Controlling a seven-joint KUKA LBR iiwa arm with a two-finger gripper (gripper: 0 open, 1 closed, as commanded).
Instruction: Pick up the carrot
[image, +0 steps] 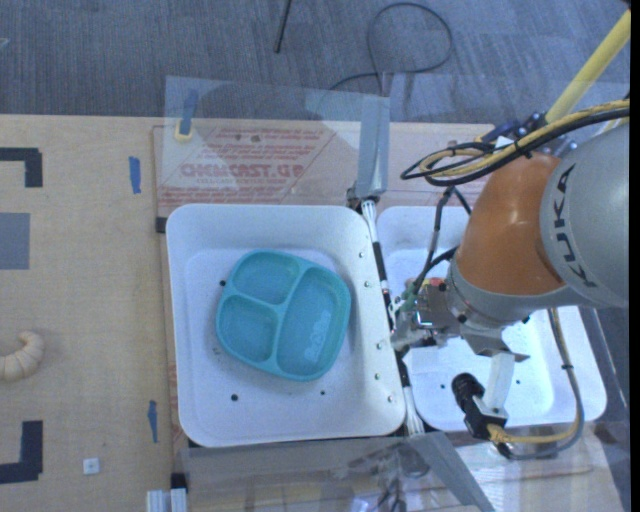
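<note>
**Arm over the right bin; left bin holds a sectioned plate**

The grey arm (590, 220), with its orange band (510, 235) and the letters "KUKA" on its casing, reaches in from the right and hangs above the right bin (575, 395). The hand (425, 310) sits low over that bin's left part, close to the wall shared with the left bin (190, 300); wrist and cabling cover it, so whether it is open or closed cannot be told. No carrot can be made out; the arm hides much of the right bin's floor.

Both bins are shallow, white, smooth-walled and round-cornered, and they touch along a central seam. In the left bin lies a teal plate (283, 313), glossy, rounded, divided into three compartments, turned at a slant. Bare white floor surrounds it on every side, widest toward the near and left walls.

The tabletop (80, 260) is pale wood-grain board with black corner marks and small blue tape strips. A pale, curved, ridged object (20, 357) rests near its left edge, well apart from the bins. Behind the left bin lies a clear sheet (250, 150) over faint red lettering, too blurred to read. Black and yellow cables (520, 135) loop above the arm.
</note>
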